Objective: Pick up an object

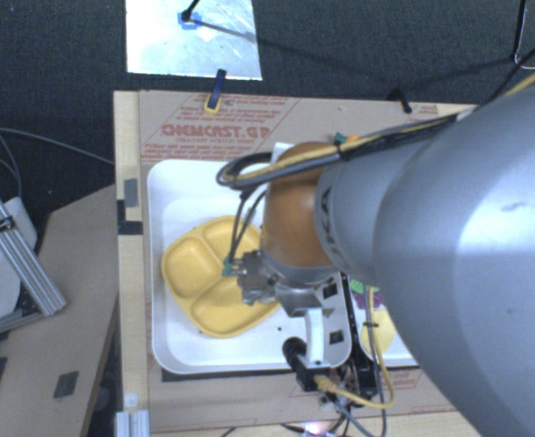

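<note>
White bin (pixel 163 335) held a yellow divided tray (pixel 199 276): light, stiff, slick; grab its rim. Gripper (pixel 254 280) state: couldn't tell.

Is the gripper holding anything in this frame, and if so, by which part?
It cannot be told. The arm's wrist covers the gripper from above; it hangs over the right side of the yellow divided tray in the left white bin.

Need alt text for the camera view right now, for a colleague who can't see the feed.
The grey arm with its orange band reaches in from the right over the left white bin, covering part of a yellow divided tray lying in it.
</note>
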Robot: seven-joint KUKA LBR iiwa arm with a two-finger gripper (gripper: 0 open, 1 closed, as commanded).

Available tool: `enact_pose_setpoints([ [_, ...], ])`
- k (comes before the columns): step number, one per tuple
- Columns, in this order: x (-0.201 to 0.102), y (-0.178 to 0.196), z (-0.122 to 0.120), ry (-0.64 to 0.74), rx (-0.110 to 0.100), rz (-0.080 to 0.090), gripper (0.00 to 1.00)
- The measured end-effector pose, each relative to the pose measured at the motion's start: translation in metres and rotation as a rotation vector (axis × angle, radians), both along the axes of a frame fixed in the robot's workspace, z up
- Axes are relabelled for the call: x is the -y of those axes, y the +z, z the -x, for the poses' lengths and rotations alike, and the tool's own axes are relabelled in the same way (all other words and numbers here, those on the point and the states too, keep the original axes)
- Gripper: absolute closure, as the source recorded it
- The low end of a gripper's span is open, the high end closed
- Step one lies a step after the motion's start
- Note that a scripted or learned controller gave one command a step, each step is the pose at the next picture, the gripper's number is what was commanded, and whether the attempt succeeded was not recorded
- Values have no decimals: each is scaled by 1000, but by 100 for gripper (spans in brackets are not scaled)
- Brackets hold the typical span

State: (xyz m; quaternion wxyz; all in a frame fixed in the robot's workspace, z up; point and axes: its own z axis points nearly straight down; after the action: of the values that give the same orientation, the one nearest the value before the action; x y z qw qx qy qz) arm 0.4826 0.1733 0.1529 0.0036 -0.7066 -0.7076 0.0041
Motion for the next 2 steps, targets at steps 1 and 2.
enact_pose_setpoints([
  [1, 18, -55, -63, 2, 12, -2, 100],
  [2, 34, -68, -122, 3, 2, -1, 100],
])
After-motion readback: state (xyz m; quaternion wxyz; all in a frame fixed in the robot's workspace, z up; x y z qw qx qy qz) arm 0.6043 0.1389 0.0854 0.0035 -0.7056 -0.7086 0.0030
